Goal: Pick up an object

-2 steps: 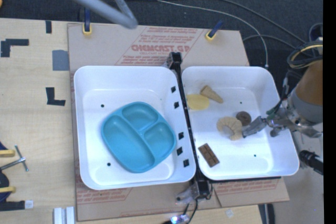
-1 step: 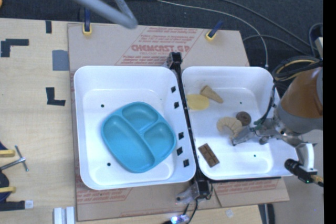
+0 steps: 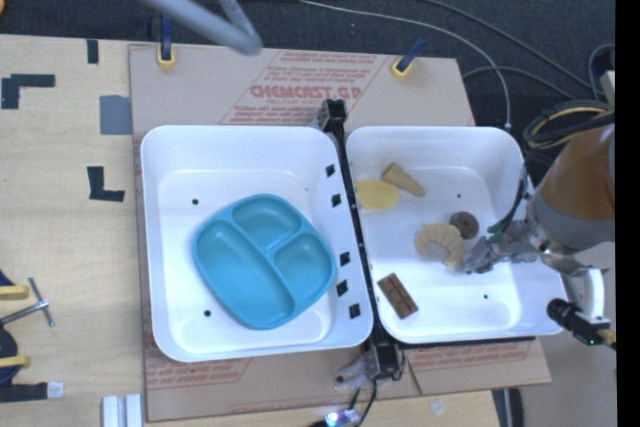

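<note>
Five small pieces: lie in the right bin (image 3: 500, 143), all looking like toy food, probably light and stiff.
Likely target: the tan ridged piece (image 3: 437, 240), shell-like, lies mid-bin, touching a brown round piece (image 3: 463, 223).
Handling: judged light, rigid and unbreakable; its rounded top could slip, so a pinch across its narrower sides seems best.
Others: a tan wedge (image 3: 402, 179), a pale yellow disc (image 3: 377, 195) and a brown ridged bar (image 3: 397, 296) lie apart.
Gripper (image 3: 478, 255): low, just right of the tan piece; how far its fingers are spread, and whether they grasp anything, cannot be told.
Left bin (image 3: 160, 155): holds a blue divided plate (image 3: 263, 260).
</note>
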### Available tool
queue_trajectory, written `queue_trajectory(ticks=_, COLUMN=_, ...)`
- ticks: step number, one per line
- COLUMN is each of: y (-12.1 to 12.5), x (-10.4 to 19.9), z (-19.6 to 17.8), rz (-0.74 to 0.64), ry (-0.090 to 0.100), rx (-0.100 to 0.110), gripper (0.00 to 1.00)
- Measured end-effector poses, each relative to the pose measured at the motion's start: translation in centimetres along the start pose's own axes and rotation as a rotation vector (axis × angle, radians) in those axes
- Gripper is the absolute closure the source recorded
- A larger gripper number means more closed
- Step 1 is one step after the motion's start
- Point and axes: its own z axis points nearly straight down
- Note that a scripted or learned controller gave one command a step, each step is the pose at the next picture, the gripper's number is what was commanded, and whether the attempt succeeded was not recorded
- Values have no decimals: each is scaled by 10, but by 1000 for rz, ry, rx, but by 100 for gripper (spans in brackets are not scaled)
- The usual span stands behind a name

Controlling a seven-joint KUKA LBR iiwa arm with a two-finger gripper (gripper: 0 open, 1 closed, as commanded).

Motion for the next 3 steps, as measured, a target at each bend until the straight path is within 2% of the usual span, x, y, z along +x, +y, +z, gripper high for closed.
queue_trajectory(ticks=1, y=10, x=-1, z=-55, rz=0, ry=-3, rx=-5, gripper=100)
queue_trajectory(ticks=2, y=0, x=-3, z=-108, rz=1, ry=-3, rx=-6, gripper=100)
queue_trajectory(ticks=3, y=1, x=-3, z=-119, rz=0, ry=-2, rx=-4, gripper=100)
